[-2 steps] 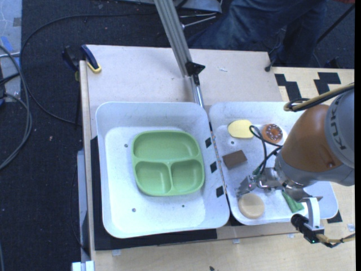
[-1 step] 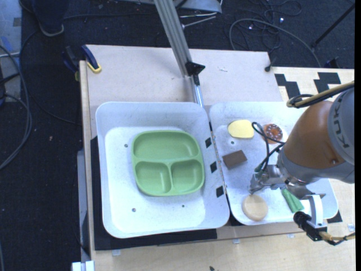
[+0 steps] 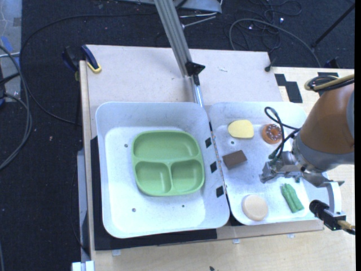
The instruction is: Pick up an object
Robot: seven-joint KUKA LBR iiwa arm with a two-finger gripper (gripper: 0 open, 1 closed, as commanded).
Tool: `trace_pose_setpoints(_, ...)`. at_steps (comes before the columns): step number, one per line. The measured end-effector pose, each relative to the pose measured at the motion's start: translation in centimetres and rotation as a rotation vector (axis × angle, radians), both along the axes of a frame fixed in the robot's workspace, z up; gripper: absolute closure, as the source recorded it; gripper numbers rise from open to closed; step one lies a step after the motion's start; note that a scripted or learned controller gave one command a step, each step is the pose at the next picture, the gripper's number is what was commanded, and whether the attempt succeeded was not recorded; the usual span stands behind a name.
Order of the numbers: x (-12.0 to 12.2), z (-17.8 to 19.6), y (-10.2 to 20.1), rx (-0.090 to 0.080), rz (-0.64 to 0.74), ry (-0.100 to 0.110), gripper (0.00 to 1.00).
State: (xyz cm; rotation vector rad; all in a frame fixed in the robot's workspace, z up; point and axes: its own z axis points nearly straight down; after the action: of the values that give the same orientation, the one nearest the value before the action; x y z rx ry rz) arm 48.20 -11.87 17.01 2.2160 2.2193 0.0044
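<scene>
Your two-finger gripper (image 3: pixel 271 171) sits low over the right-hand shallow white bin (image 3: pixel 223 114), hanging off the grey arm with its orange band (image 3: pixel 333 123) that comes in from the right — whether it is open or closed cannot be made out from this angle, and nothing shows gripped in it. Just to its right and slightly below lies a green ribbed stick-shaped object (image 3: pixel 292 197), tilted, close to the metal wrist parts but apart from the gripper tip. To the gripper's left you have a dark brown rectangular block (image 3: pixel 234 159), near but not touching. Below the gripper, toward the bin's front edge, rests a pale cream round disc (image 3: pixel 255 207). Above it, toward the back of the bin, a yellow rounded lump (image 3: pixel 241 129) lies beside a brown-and-orange ring-shaped doughnut-like object (image 3: pixel 272 132), with a black cable looping over that corner. Further out — in the left-hand shallow white bin (image 3: pixel 113 151) — a light green plastic tray with three compartments (image 3: pixel 168 162) lies flat near the middle, well apart from the gripper.
</scene>
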Motion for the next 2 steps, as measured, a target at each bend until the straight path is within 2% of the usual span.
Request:
trace_pose_setpoints(1,0.1,4.7,0.0,0.0,0.001,0.001,1.0)
trace_pose_setpoints(2,1.9,4.5,4.9,0.003,0.006,0.005,1.0)
